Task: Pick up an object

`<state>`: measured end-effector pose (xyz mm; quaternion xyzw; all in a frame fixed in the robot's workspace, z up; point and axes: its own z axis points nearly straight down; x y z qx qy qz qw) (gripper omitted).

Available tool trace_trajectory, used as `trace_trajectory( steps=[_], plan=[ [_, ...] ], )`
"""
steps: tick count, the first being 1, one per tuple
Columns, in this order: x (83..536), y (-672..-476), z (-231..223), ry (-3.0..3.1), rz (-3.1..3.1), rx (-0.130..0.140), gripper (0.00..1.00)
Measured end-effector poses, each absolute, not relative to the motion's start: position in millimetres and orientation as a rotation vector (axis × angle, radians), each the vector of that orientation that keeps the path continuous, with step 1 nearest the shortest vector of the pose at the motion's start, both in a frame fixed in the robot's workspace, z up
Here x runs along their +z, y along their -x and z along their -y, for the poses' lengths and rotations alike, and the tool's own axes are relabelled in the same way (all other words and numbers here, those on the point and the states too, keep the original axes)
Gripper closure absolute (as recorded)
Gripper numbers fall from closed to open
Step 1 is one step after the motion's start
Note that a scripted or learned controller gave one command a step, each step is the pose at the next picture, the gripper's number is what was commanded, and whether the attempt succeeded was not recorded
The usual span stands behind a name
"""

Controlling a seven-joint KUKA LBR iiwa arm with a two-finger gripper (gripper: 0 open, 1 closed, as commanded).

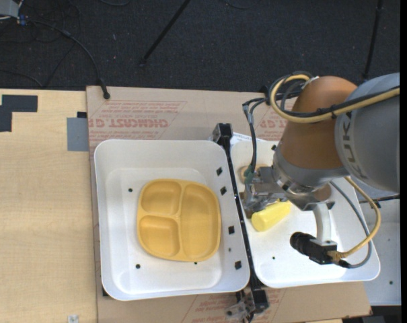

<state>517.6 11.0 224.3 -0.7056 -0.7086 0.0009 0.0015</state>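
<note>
- While the arm (pixel 338 133) reached in from the right, its tool (pixel 255 192) sat low in the right bin (pixel 364 271), hard against the divider between the bins and just beside a yellow block-like object (pixel 270 216).
- Tool state: couldn't tell. The wrist bulk and cables (pixel 284 96) hid the business end, so no claim of a grasp.
- Yellow object lay tilted on the right bin's floor, just below-right of the tool, apparently touching or nearly so. Not seen between anything, so I judged it not held.
- Yellow divided plate (pixel 179 219) sat flat in the middle of the left bin (pixel 116 173), well apart from the tool.
- Risk 1: tool looked offset from the object's middle; a close there would likely clip one end and squirt it sideways.
- Risk 2: tool was tight to the bin wall at the divider; a descent or close could catch the rim and shift a bin.
- Risk 3: the object's tilt and rounded look suggested it could roll or pivot under a one-sided push.
- Risk 4: a black cable connector (pixel 311 246) hung over the right bin near the object; it could drag across and knock the object on retract.
- Risk 5: a lift with nothing captured would read as a miss.
</note>
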Motion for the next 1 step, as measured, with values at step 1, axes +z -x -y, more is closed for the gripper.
trace_trajectory(
  steps=[1],
  plan=[
    [228.6, -511.8, -67.4, 2.213, 2.225, 0.003, 1.00]
  ],
)
